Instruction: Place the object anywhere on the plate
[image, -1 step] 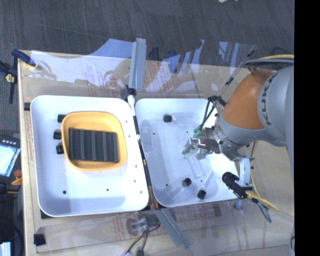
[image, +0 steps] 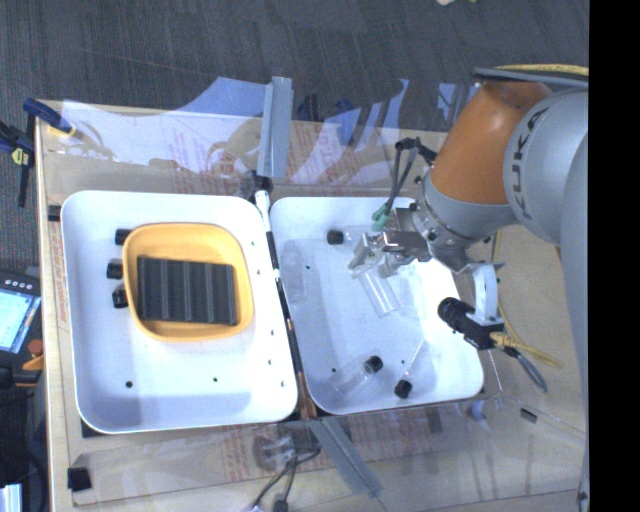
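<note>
A yellow plate (image: 190, 240) lies in the left bin (image: 150, 400), with a dark ribbed block (image: 188, 290) resting on it. My gripper (image: 372, 252) hangs over the upper middle of the right bin (image: 320, 320), well right of the plate. A clear plastic tube (image: 379, 294) lies just below the gripper on the bin floor; whether it is touched I cannot tell. More clear tubes with black caps (image: 373, 365) (image: 403, 388) lie near the right bin's front edge.
A small black piece (image: 335, 237) sits at the right bin's back, left of the gripper. Three small black pieces (image: 115, 270) lie along the plate's left rim. The divider (image: 280, 300) between the bins runs between gripper and plate.
</note>
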